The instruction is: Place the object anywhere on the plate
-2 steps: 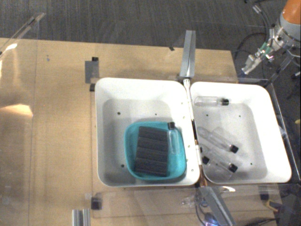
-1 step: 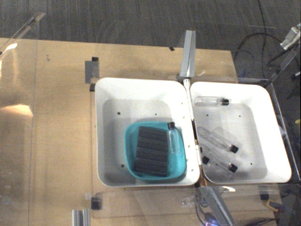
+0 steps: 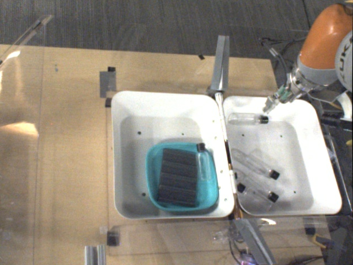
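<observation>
**Student:** Foremost in the right bin [image 3: 325,164], what are the items along the near wall?

**Instructor:** Two clear tubes with black caps. One [image 3: 263,192] lies by the near wall with its cap toward the right. A second [image 3: 255,165] lies just behind it at a similar slant. A small black cap [image 3: 240,187] shows at the bin's near left, close to the divider. A third tube [image 3: 246,118] rests along the far wall, cap pointing right.

**Student:** And the left bin [image 3: 127,148]?

**Instructor:** It holds a teal plate [image 3: 153,170] in its near right part. A dark ridged block [image 3: 178,176] lies on the plate's middle. A capped clear tube [image 3: 204,163] lies on the plate's right side, just beside the block and running front to back (cap at the far end).

**Student:** Where is the gripper [image 3: 274,101]?

**Instructor:** Over the far edge of the right bin, tilted down and to the left, its tip near the cap of the far-wall tube. Whether it is open or closed cannot be told (the tip is too small), and nothing is seen held in it. The arm's orange band [image 3: 325,35] is at upper right, above the bench [image 3: 55,148].
</observation>
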`<state>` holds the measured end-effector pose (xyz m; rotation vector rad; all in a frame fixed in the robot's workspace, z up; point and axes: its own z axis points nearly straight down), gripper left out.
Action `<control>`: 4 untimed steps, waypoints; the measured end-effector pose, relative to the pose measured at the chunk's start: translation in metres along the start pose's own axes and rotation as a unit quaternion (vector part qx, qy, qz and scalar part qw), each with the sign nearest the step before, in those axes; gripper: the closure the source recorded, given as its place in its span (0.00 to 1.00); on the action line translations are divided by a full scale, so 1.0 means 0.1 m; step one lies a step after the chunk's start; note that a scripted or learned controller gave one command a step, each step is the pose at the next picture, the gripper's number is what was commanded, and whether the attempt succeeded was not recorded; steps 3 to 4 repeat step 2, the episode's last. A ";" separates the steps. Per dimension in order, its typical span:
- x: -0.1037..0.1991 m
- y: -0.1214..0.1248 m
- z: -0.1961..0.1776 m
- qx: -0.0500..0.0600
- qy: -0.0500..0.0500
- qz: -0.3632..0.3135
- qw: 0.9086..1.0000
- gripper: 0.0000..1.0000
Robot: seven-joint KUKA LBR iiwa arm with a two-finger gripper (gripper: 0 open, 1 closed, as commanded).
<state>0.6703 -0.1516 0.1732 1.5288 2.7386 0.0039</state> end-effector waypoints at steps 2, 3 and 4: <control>-0.46 -0.26 -2.66 -0.003 -0.005 -0.084 0.996 1.00; -0.46 -0.26 -2.66 -0.003 -0.005 -0.084 0.996 1.00; -0.46 -0.26 -2.66 -0.003 -0.005 -0.084 0.996 1.00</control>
